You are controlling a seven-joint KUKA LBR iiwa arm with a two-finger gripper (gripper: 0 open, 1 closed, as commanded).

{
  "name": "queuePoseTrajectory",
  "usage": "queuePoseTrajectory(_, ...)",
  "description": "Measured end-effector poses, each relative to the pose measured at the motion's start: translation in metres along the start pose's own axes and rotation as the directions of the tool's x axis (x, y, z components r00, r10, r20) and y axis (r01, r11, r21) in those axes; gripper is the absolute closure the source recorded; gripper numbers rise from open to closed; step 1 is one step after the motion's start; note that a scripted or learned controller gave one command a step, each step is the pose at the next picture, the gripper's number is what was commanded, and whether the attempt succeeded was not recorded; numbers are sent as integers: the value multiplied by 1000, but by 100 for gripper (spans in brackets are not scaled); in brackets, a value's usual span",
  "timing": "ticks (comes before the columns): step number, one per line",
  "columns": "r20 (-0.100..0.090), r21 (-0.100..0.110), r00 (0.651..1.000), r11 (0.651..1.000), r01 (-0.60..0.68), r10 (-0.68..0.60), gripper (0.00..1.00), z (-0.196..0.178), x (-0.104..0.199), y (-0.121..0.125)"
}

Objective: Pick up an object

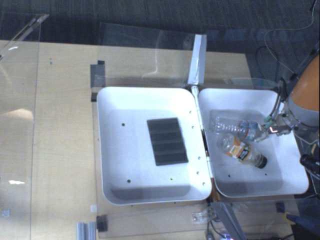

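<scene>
Two clear plastic bottles lie in the right bin (280,181). One bottle with a blue band (234,126) lies across the bin's middle. The other bottle, with an orange label and a black cap (243,152), lies just in front of it, slanted toward the bin's front right. A dark ridged rectangular pad (167,141) lies flat in the middle of the left bin (115,109). My gripper (271,127) hangs low over the right bin, at the right end of the blue-banded bottle and close to it. Whether it touches the bottle is unclear.
A metal divider post (197,60) stands behind the seam between the bins. The arm's orange band (307,88) rises at the right edge, with cables behind it. A clear panel covers the wooden bench (50,134) on the left.
</scene>
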State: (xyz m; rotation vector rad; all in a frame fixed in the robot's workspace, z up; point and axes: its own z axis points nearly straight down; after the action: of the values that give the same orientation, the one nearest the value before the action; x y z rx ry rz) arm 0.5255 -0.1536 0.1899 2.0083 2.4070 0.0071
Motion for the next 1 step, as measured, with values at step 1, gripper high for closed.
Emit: queuePoseTrajectory(1, 0, 0, 1000, 1000, 0, 0, 0, 0, 0, 0)
